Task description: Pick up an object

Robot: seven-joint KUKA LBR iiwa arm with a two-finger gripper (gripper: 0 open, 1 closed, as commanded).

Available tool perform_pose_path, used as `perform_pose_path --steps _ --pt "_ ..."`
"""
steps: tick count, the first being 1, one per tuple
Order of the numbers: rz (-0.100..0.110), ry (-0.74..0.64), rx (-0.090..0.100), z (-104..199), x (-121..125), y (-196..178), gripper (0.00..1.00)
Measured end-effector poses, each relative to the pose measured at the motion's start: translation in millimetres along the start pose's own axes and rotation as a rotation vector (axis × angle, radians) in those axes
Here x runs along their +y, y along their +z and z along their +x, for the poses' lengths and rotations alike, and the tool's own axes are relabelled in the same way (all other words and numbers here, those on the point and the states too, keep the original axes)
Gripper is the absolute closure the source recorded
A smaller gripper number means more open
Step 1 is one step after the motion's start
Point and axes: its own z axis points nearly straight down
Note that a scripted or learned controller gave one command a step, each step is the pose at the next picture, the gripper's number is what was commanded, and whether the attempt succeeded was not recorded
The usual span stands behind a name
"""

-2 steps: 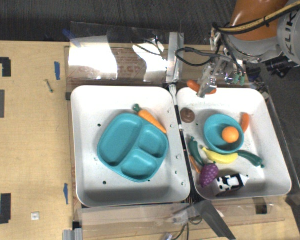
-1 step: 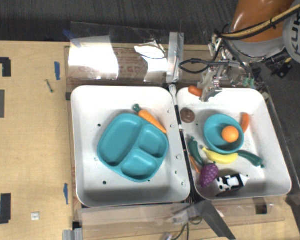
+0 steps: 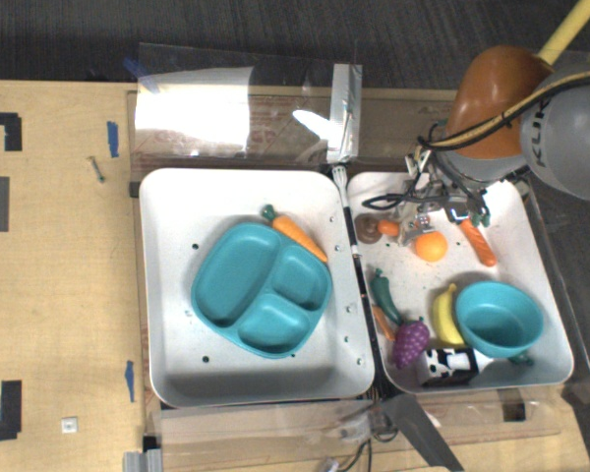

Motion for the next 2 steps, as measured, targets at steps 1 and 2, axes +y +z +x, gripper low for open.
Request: perform_pose_path --steps 1,2 --pt "0.006 0.026 0.005 0.5 4.9 -0.3 1.0" --pt "0.002 -0.073 0.0 8.8 -58.9 1.4 1.0"
